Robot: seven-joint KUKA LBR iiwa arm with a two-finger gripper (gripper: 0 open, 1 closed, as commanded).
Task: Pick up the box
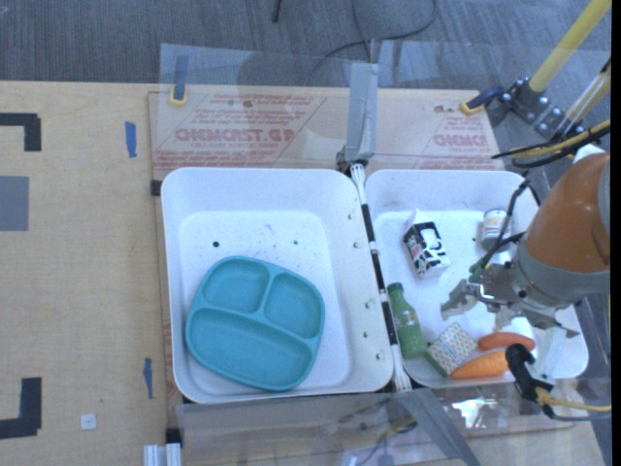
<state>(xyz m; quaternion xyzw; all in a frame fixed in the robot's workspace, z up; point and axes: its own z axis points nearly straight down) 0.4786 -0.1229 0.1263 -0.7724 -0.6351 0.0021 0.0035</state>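
The small black and white box (425, 248) lay tilted in the far part of the right bin (388, 197), on its own. The end effector (477, 294) hung low over that bin, near and to the right of the box, not touching it. Its grey parts blurred together, so I cannot tell its state. The arm (572, 231) hid the bin's right side. A jar (494, 225) peeked out behind it. A green bottle (406, 322), a checked packet (452, 345) and a carrot (481, 364) lay near. The left bin (194, 187) held a teal divided plate (255, 322).
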